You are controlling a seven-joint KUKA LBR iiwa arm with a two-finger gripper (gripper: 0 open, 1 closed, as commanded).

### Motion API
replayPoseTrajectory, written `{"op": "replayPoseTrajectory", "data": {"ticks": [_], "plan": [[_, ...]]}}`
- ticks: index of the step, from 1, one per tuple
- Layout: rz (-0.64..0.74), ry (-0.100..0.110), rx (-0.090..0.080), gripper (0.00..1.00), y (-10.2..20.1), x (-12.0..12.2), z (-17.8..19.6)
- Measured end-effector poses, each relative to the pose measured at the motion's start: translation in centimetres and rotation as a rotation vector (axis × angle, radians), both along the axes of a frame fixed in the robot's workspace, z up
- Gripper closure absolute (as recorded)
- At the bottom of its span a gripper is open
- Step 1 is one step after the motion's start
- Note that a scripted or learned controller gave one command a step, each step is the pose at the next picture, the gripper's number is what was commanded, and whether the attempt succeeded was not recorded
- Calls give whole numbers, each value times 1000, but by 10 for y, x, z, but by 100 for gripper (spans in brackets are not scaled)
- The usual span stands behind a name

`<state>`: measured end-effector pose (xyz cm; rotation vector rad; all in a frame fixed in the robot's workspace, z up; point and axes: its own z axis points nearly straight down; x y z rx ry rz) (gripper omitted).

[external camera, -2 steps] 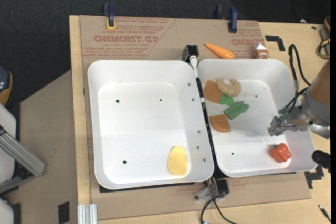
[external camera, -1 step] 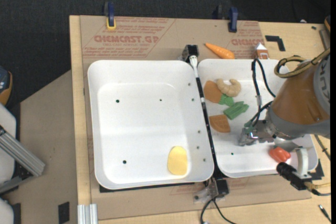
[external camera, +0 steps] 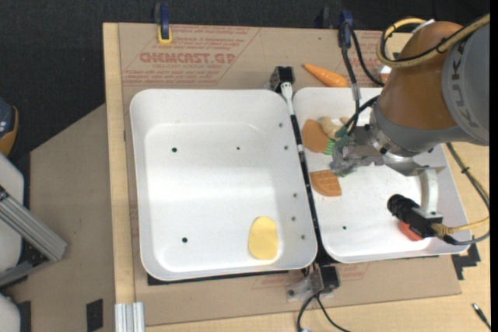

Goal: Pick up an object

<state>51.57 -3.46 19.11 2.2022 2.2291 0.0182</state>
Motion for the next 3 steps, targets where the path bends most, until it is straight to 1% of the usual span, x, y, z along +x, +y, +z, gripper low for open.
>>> {"op": "replayPoseTrajectory", "data": {"ticks": [1,2,3], "plan": [[-5,-8,-1,100,31,29,154],[-13,29,-2,100,38,13,14],[-9,1,-1,100,51,3,127]]}}
